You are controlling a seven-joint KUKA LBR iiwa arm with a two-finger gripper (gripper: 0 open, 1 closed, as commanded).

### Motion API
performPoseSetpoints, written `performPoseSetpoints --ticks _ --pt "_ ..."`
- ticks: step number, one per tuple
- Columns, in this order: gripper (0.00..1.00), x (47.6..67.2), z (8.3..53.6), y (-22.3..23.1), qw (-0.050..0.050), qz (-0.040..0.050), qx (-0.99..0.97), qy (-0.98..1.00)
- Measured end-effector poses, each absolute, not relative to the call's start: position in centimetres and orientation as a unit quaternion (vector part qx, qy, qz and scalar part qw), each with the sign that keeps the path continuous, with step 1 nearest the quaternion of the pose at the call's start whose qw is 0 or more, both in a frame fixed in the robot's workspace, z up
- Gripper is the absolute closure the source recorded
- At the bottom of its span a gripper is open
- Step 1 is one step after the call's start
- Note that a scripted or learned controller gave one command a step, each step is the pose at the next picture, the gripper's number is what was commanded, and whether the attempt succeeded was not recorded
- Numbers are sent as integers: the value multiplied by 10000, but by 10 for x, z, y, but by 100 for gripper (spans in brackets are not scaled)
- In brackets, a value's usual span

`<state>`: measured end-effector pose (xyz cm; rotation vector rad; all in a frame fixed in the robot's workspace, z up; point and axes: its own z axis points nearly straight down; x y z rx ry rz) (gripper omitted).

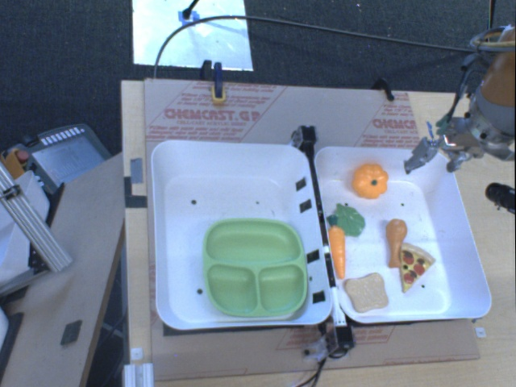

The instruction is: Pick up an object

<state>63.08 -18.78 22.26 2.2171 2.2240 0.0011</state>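
1. The claw [438,152] hangs over the right bin's [472,240] far rim, fingers spread with nothing between them, seemingly ready to drop.
2. Candidates lie loose, apart, below it: pumpkin [370,181] nearest, then carrot [337,246], drumstick [395,239], pizza slice [414,265], bread [368,292].
3. The green tray [255,266] sits in the left bin [185,176].

One fixed overhead camera, slanted down over both bins [242,156].

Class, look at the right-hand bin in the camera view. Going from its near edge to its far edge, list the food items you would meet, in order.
Bread slice → pizza slice → carrot → drumstick → broccoli → orange pumpkin. The pincer hangs over the bin's far right rim.
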Motion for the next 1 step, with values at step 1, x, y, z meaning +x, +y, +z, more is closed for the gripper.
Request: performPoseSetpoints --ticks 1 --pt "0 632 160 -186 -12 -8 7061 7081"
